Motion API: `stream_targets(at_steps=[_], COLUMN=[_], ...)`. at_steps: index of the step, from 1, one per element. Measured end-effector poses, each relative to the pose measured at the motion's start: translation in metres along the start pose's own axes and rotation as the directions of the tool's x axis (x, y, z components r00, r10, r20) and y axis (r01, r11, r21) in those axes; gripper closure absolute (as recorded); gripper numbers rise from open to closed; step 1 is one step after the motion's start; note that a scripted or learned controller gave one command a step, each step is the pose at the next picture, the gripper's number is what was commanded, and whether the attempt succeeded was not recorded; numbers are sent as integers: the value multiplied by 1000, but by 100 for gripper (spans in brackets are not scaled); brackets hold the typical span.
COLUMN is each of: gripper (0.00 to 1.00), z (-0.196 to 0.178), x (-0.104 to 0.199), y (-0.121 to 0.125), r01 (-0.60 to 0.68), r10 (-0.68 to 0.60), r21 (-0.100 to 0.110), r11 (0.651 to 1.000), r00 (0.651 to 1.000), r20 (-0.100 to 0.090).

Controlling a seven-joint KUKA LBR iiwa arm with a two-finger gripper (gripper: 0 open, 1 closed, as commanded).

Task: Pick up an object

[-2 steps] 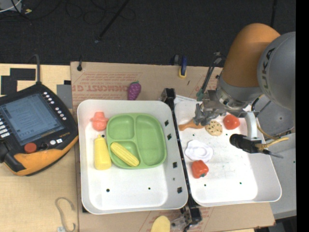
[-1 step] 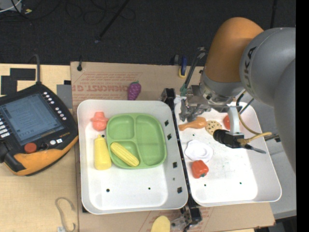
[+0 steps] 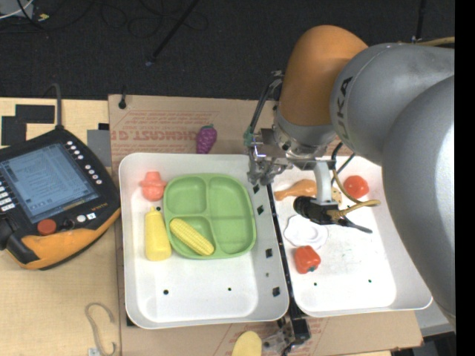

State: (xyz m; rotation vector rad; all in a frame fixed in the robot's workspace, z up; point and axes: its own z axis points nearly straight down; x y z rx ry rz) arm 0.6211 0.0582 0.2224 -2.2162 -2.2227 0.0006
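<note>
the counter point(image 3: 52, 295) is holding two white bins side by side. the left bin point(image 3: 194, 295) and the right bin point(image 3: 356, 284) are touching along the middle. a flat brown cardboard sheet point(image 3: 159, 124) is lying under them. a small purple grape toy point(image 3: 206, 138) is sitting on the cardboard, just behind the left bin. a control pad point(image 3: 48, 191) with a screen and an orange edge is resting on the left side. a yellow toy point(image 3: 247, 343) is lying at the front edge. a metal hook point(image 3: 100, 321) is lying near the front left corner.
</note>
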Motion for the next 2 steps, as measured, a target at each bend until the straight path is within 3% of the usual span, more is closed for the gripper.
stream_targets(at_steps=[2], gripper=[100], z=[-7], x=[8], y=[23], r01=[-5], r10=[5], r21=[-1], r11=[1000], r00=[1000], r20=[2])
